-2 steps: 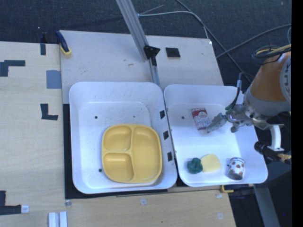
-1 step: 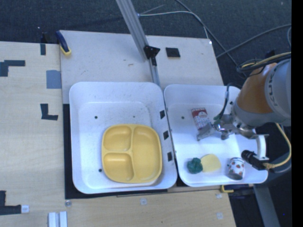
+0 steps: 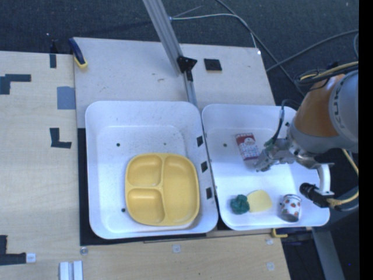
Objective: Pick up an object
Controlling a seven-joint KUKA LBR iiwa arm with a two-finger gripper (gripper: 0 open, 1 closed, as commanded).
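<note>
Jaws (image 3: 263, 163) sit low in the right bin (image 3: 221, 116), just right of the red-and-white packet (image 3: 247, 146); you can't tell from this blur whether they're spread or closed, and nothing reads as gripped. Grey arm with the orange band (image 3: 317, 111) comes in over the bin's right wall.

Camera view, right bin: your packet lies flat near the bin's middle, long side running roughly front to back, red at the top with a white lower part, print too small to read. It's close to the jaws; touching or not, you can't tell. Along the front wall you've got a dark green lump (image 3: 239, 203) touching a pale yellow block (image 3: 260, 201), then a small round white-and-red object (image 3: 291, 207) off in the front right corner, apart from those two. Left half of this bin's floor is bare, so there's room on that side of the packet.

Left bin (image 3: 99, 133): a yellow three-section plate (image 3: 162, 188) lies toward the front, its front edge near the wall. Back half of that floor is open.

Counter (image 3: 128, 69) behind the bins carries a slanted metal bar (image 3: 163, 25) and a blue-and-yellow tool (image 3: 77, 53) at its back left.
</note>
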